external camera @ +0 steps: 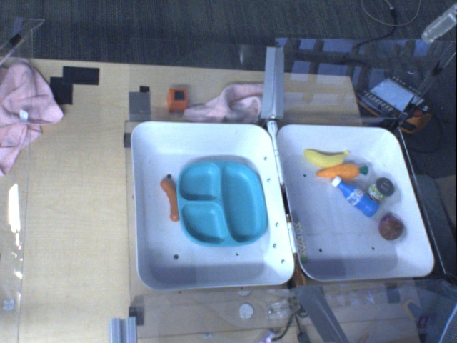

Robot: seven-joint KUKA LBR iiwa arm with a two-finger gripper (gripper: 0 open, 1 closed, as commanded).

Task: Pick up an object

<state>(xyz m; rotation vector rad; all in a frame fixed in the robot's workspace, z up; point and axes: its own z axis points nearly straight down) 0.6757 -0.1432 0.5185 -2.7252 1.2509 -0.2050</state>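
Banana (325, 156): lies apart near the right bin's (407, 263) back (easiest target)
Pincer: can't tell its state from where I stand

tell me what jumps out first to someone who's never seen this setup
The bright blue divided plate in the middle of the left bin draws the eye first, with a thin orange piece lying beside it on its left. In the right bin a small cluster gathers toward the far right: a yellow banana, an orange carrot and a blue bottle. A crumpled pink cloth lies at the bench's far left.
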